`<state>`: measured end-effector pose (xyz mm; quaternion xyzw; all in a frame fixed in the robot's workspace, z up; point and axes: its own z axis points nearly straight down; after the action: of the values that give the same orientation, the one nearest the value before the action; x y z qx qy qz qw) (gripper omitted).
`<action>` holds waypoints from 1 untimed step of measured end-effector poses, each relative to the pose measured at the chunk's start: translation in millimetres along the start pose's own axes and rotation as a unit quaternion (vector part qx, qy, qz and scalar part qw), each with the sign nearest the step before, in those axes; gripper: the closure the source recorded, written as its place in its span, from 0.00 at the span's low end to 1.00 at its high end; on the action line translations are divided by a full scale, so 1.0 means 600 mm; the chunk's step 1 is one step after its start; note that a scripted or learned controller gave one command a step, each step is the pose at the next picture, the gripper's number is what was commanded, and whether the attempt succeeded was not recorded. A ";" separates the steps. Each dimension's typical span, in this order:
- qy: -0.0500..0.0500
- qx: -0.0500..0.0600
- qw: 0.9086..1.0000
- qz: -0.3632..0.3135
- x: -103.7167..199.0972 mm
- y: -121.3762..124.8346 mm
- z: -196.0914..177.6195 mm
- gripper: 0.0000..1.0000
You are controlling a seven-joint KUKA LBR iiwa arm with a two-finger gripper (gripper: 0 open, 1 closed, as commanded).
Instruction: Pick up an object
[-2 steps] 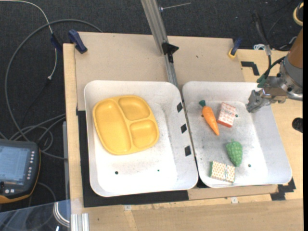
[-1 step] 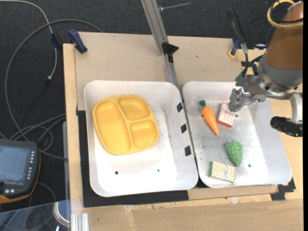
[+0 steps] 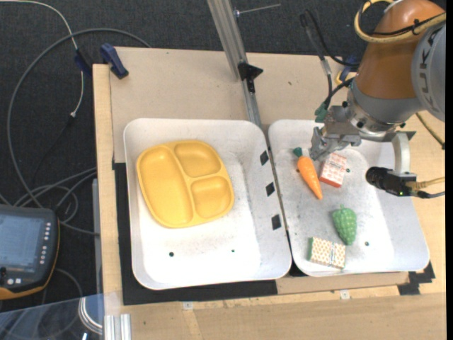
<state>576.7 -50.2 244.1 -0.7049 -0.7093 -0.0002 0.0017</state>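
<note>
Nearest the camera, a handheld control pendant [image 3: 25,250] lay on the dark floor at lower left, with loose cables [image 3: 42,119] trailing beyond it. On the wooden bench [image 3: 177,76], the left bin [image 3: 212,261] held a yellow divided plate [image 3: 185,183]. Within the right bin [image 3: 403,239], a patterned box [image 3: 327,252] lay nearest, then a green toy vegetable [image 3: 345,224], then a toy carrot [image 3: 308,176] beside a small red-and-white carton [image 3: 334,170]. Just above the carrot and carton hung the gripper [image 3: 327,142]; whether it stood open or closed, I could not tell. A metal post [image 3: 230,41] rose behind.
</note>
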 end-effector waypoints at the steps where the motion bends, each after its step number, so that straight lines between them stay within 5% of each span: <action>1: 0.000 -0.001 1.000 0.000 0.081 0.032 0.021 1.00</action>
<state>595.7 -1.4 231.8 -0.7049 -0.7093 -0.0008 0.0005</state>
